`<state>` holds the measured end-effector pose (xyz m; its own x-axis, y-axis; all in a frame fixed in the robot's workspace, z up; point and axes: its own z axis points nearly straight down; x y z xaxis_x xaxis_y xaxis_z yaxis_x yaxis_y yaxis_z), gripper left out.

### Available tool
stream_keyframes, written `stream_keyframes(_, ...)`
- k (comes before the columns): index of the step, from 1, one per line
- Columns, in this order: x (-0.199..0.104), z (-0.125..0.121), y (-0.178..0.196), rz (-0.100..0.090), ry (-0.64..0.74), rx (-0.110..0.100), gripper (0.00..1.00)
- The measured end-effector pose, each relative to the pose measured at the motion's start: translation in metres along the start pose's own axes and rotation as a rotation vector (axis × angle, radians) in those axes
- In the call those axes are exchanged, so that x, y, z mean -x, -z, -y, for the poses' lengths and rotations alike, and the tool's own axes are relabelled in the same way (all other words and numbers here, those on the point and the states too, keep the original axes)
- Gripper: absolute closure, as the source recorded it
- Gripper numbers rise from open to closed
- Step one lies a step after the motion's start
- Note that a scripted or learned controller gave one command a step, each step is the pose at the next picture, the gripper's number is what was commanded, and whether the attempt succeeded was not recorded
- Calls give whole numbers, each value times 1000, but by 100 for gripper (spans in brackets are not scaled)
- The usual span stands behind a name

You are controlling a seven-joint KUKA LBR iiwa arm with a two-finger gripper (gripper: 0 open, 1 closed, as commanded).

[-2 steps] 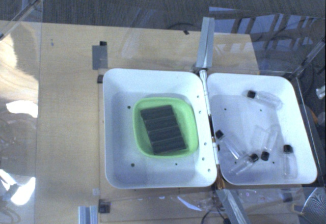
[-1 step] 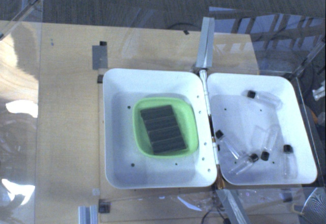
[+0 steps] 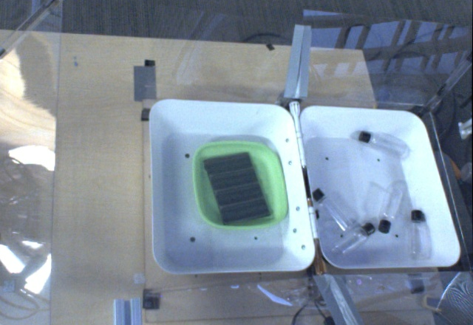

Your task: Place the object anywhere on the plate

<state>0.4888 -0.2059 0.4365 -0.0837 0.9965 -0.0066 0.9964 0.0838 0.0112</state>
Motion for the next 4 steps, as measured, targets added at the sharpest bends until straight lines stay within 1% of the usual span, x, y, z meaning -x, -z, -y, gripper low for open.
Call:
stream_keyframes(1, 0, 0, 0, 0, -86, 0, 0)
stream_keyframes(3, -1, 0, 0, 0, -116, 0, 0)
stream_keyframes(4, -3, 0, 1, -1, -221, 0, 0)
